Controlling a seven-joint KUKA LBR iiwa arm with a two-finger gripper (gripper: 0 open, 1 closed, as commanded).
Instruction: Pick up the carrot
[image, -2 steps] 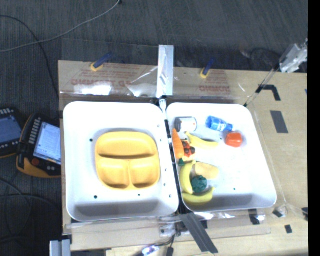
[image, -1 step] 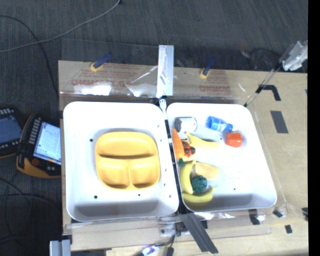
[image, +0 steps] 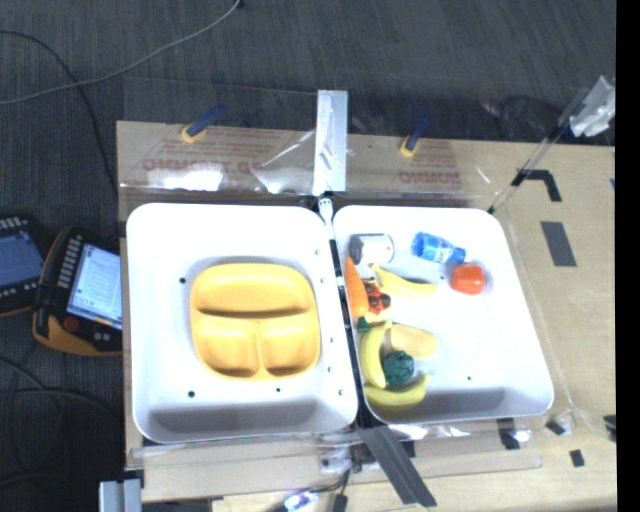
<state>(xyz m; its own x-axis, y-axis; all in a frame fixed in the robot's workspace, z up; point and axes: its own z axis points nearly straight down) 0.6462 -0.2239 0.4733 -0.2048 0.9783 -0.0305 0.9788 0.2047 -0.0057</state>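
Against the right bin's (image: 520, 330) left wall, the carrot (image: 353, 288) is lying untouched beside a banana (image: 385, 385) and other toys. Nothing is gripping it; I cannot tell the gripper's state, so the whole pick is waiting.

Both bins (image: 150, 330) are white. The divided tray (image: 255, 318) is yellow. The carrot (image: 355, 290) is orange, the tomato (image: 467, 278) orange-red, the bottle (image: 436, 248) blue, the bananas (image: 385, 385) yellow.
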